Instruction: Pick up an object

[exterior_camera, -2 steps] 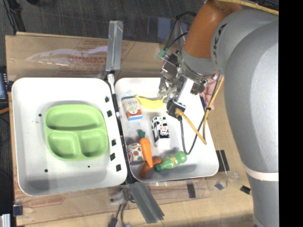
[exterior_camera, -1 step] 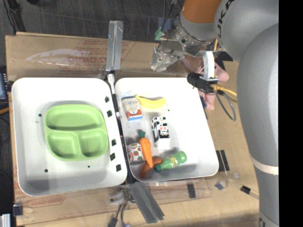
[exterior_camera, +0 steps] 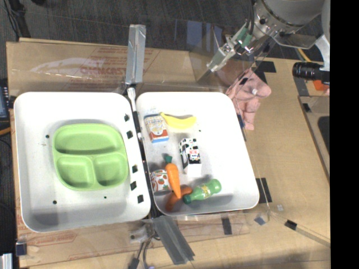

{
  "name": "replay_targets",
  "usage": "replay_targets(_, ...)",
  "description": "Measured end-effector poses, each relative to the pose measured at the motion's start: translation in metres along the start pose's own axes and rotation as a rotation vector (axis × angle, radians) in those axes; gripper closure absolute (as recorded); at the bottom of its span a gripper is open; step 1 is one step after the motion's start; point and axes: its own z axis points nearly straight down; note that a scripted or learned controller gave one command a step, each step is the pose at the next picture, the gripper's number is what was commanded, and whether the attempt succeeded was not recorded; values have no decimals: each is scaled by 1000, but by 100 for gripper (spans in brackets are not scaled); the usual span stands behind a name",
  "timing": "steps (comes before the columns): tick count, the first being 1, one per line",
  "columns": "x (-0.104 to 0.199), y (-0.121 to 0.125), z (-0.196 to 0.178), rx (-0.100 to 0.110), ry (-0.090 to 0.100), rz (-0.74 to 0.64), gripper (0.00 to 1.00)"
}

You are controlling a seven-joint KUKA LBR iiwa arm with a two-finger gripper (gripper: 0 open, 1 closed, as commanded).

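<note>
My gripper point(exterior_camera: 227, 52) hangs above the bench just past the right bin's far right corner, tilted down to the left. A pink soft thing point(exterior_camera: 249, 98) sits just below and right of it, over the right bin's rim; whether the gripper holds it is unclear. The right bin point(exterior_camera: 238, 167) holds a small red and blue carton point(exterior_camera: 156, 128), a yellow banana point(exterior_camera: 179, 121), a black and white cow-print carton point(exterior_camera: 190, 152), an orange carrot point(exterior_camera: 174, 178), a small red and white can point(exterior_camera: 160, 181) and a green bottle point(exterior_camera: 203, 191).
The left bin point(exterior_camera: 33, 195) holds a green divided tray point(exterior_camera: 90, 156). A grey bar point(exterior_camera: 134, 58) runs back from the gap between the bins. Brown bench surface with black tape marks lies to the right of the bins.
</note>
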Motion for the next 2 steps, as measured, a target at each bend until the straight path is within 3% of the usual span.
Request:
replay_targets(1,0,2,-9,0,-1,-6,100)
replay_targets(2,17,-19,3,9,3,620,100)
